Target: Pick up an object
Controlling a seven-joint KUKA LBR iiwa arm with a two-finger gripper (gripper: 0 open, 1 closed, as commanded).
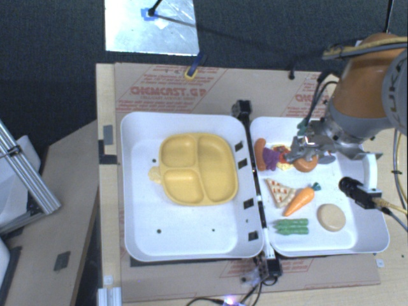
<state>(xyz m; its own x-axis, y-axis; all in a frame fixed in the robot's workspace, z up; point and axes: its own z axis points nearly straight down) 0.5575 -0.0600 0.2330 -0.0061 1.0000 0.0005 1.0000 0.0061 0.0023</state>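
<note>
**Robot gripper low among toy foods in the right bin**

Two shallow white bins sit side by side on a brown printed board. The left bin [137, 234] holds a smooth, pale yellow plastic plate [194, 169] with three rounded compartments.

The right bin [370, 238] holds small toy foods. At its centre lies a tapered orange carrot [299, 200] with a green tip. Just beside the carrot, at 9 o'clock, is a triangular slice [278, 190], tan with red specks. At 6 o'clock from the carrot lies a ridged green bean pod [292, 226]. At 4 o'clock rests a flat, round beige disc [331, 217].

Toward 11 o'clock stand a reddish-brown sausage [259, 153] and a lumpy purple piece [273, 157].

The arm [366, 94], grey with a glossy orange band, reaches in from 3 o'clock. Its gripper [305, 150] sits over a rounded orange object [306, 165], touching or just above it. The metal wrist hides most of that object, and the fingers cannot be made out, so whether the tool is clenched or released cannot be told.
</note>
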